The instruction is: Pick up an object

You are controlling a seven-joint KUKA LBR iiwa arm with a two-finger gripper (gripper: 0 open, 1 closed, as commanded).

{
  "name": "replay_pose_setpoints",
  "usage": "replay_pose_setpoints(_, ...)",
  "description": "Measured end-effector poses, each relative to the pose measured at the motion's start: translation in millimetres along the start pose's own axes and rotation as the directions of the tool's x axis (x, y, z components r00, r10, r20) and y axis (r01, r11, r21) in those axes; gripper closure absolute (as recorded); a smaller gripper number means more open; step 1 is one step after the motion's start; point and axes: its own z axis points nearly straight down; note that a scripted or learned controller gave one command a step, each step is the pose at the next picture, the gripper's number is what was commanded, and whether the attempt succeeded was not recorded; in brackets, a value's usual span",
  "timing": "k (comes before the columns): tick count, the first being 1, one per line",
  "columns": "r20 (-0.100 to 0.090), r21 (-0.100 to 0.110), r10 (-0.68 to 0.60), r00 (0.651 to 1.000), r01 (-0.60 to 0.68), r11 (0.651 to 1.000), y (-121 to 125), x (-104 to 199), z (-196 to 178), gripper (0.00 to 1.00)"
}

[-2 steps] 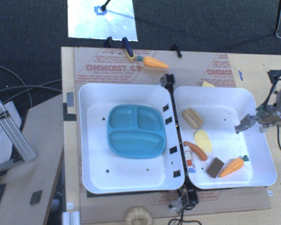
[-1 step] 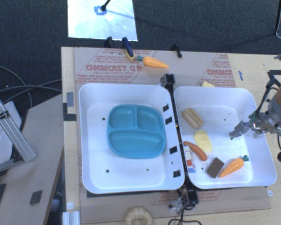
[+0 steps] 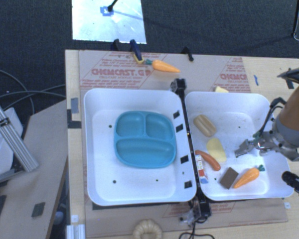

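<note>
Five items sit in the right bin (image 3: pixel 224 96); my end effector (image 3: pixel 243 149) hovers above its floor, grip state impossible to tell. Nearest is the carrot (image 3: pixel 247 177), near the bin's front right corner. I'd centre over its thick middle, then descend straight.

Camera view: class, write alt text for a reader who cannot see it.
A gripper hovers in the right bin above a carrot, brown block, sausage, yellow piece and bun. The left bin holds a blue tray.
</note>
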Motion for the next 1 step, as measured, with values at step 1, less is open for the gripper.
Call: replay_pose_setpoints(1, 0.001, -0.002, 0.0, 1.0, 0.0, 1.0, 0.5, 0.5, 21.2, 0.0)
